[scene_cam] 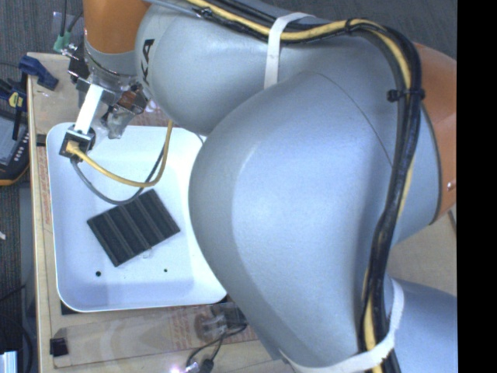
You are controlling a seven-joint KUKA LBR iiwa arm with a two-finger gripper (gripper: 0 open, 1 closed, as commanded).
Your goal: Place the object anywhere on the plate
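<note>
Ribbed black slab sat mid-bin, free room all round; gripper hung by the upper rim, couldn't tell its grip.

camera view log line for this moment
gripper: at upper edge of white bin | ribbed black slab: flat in that bin, apart from gripper

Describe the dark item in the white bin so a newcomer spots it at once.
Look at the white bin left of the big grey arm. On its floor lies a flat dark grey ribbed rectangle, turned at a slant. Its parallel ridges and size set it apart from the two small dark dots just below it.
</note>
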